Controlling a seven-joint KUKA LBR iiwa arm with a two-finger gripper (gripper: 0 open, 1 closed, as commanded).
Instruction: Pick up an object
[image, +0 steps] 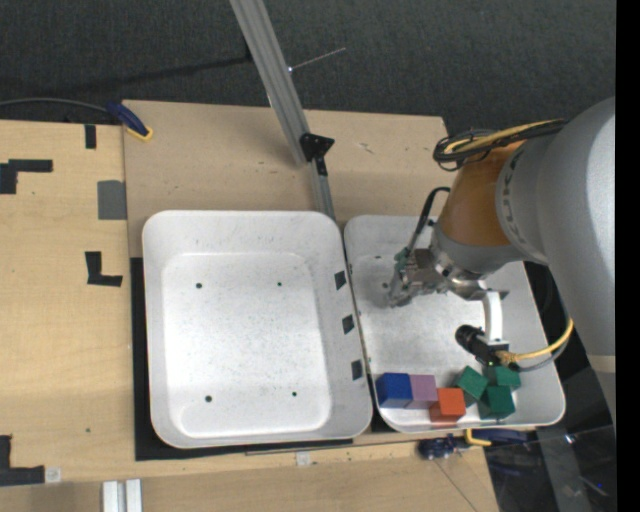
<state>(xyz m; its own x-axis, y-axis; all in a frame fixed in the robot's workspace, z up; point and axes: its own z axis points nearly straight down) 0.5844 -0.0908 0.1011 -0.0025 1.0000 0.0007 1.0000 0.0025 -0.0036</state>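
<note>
The hand (402, 288) hangs over the right bin (385, 245); blocks (448, 393) lie at five o'clock.

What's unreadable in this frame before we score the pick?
- Two-finger gripper, camera view: small and blurred over the right white bin; finger state unreadable.
- Right bin's far right side: covered by the grey arm.
- Green blocks: clustered, count unclear.
- Purple block: partly hidden by the orange block.

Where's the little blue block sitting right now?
The blue block sits in the right-hand bin, at its near left corner. The purple block is right beside it, and the robot's hand is further up the bin.
</note>
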